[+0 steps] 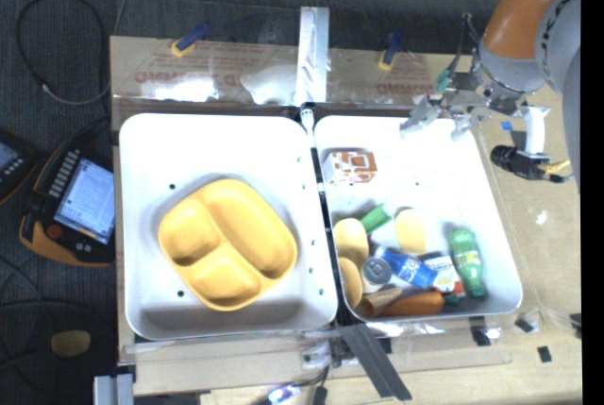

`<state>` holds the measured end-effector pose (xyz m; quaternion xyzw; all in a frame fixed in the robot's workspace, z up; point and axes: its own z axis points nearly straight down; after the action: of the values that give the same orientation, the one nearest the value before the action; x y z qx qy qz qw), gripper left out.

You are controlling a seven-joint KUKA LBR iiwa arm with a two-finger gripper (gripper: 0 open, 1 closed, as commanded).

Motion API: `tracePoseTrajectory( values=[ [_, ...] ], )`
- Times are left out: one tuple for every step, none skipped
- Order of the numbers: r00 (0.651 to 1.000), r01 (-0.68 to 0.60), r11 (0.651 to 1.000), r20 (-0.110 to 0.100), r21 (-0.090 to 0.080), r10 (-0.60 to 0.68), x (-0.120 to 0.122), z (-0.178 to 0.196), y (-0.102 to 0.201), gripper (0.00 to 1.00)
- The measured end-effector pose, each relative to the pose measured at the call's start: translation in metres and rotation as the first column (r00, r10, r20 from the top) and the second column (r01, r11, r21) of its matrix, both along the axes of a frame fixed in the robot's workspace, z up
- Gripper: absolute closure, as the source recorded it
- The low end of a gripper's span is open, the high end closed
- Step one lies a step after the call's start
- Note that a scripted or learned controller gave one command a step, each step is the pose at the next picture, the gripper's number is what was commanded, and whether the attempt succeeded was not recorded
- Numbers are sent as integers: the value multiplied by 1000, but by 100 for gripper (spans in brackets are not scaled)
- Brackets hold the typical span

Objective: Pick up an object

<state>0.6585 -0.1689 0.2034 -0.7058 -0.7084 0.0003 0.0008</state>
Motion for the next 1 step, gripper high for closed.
tracePoseTrajectory(
  values=[
    [992,-123,992,0,-1,123,-48,-62,28,0]
  ],
)
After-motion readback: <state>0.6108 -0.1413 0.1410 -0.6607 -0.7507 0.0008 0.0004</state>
